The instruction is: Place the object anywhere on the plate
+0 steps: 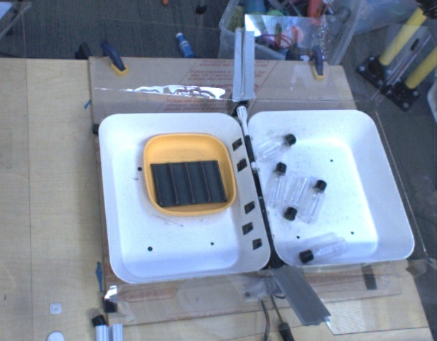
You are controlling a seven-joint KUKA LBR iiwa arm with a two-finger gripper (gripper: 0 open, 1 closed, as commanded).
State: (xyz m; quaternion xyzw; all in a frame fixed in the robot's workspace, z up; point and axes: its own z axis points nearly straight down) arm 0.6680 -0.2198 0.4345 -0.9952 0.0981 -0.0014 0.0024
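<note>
- Camera view: a yellow plate (190, 142) sits in the left white bin (122, 212) on the bench (40, 190).
- A dark ribbed block (188, 183) lies flat on the plate.
- Five clear vials with black caps (303, 199) lie scattered in the right white bin (378, 190), well apart from the plate.
- Whether the claw is open or closed cannot be told, so no place can be given relative to it.

Two white bins on the bench

Yellow plate (190, 172) with dark ridged insert (188, 183) sits left of centre; clear black-capped vials (298, 194) scatter right.
</note>
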